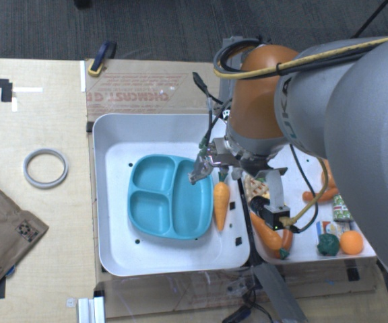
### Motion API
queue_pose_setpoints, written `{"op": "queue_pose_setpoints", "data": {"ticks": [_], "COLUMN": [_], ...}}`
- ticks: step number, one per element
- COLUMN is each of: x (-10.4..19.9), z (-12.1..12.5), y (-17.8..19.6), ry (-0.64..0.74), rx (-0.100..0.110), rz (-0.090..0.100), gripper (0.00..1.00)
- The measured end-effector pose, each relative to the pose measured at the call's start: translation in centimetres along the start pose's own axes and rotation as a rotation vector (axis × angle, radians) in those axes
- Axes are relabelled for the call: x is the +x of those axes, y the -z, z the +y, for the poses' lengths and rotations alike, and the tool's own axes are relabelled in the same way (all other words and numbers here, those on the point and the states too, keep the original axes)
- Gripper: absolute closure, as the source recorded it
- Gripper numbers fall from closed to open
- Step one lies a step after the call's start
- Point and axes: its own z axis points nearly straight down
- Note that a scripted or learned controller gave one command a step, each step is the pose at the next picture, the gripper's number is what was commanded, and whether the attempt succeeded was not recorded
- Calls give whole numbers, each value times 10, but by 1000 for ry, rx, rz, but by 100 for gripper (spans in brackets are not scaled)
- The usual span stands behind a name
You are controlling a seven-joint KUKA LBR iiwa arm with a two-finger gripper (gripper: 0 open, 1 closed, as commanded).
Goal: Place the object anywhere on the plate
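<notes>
A blue divided plate lies in the left white bin. An orange toy carrot lies lengthwise along the plate's right rim, green top pointing away from me. My gripper hovers just above the plate's upper right corner, open. One fingertip is over the plate's right compartment and the other is next to the carrot's green top. The carrot is not clamped between them.
The right bin holds several toy foods: another carrot, an orange ball, a green piece. A tape ring and a brown bag lie on the bench at left. Cardboard lies behind the left bin.
</notes>
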Motion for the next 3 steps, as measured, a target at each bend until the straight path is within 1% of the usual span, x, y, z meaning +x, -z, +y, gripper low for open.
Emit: {"op": "queue_pose_setpoints", "data": {"ticks": [3], "x": [0], "z": [0], "y": [0], "ry": [0], "rx": [0], "rz": [0], "gripper": [0]}}
